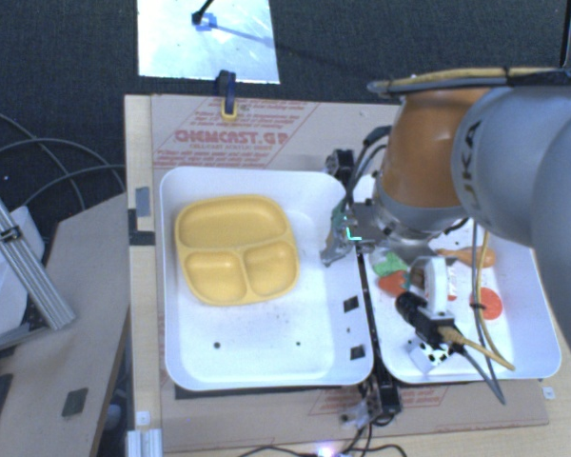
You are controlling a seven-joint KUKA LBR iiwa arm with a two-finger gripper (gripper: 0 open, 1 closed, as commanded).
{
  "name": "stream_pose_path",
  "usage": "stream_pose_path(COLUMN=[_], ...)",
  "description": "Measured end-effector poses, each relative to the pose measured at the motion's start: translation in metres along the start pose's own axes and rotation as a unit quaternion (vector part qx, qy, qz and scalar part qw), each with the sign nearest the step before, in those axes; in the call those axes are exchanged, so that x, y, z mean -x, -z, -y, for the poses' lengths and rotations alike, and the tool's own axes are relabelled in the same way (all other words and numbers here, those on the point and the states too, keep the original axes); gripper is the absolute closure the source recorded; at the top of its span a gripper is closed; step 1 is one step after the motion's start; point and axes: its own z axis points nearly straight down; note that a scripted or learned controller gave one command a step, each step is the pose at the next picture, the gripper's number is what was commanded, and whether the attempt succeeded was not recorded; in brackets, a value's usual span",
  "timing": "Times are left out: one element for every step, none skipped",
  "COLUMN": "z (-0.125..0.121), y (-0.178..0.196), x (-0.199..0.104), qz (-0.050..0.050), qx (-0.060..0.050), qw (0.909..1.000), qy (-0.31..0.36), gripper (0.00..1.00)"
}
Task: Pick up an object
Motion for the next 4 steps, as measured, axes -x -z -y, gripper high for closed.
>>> stream_pose_path(z=[-0.059,-0.143,-0.133,-0.092], y=[-0.043,-0.040,-0.041,-0.041], x=[-0.007,0.041,-0.046,-0.022], qz=[0.000,0.001,-0.003,0.000], qx=[0.000,0.002,0.000,-0.001], qw=[1.0000,1.0000,1.0000,1.0000], qy=[0.001,-0.002,0.004,-0.001], gripper=[0.00,0.00,0.00,0.00])
